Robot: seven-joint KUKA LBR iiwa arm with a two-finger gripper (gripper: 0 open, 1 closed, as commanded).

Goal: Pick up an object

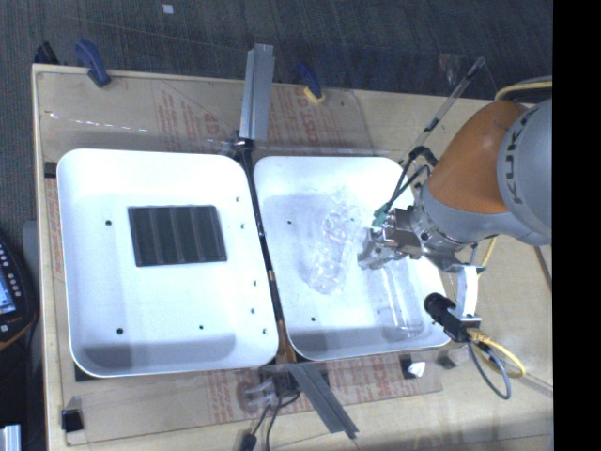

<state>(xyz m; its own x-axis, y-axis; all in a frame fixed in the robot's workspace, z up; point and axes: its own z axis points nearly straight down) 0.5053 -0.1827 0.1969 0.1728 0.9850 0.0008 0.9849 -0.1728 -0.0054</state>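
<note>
We see gripper point(377, 248) low in right white bin point(282, 322), just right of clear crinkled plastic object point(329, 242). We cannot tell its opening or hold. Pick-up apparently undone; lift remains.

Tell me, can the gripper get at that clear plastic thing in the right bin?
Probably yes: the gripper hangs right beside the clear plastic object in the right bin, with nothing between them.
</note>
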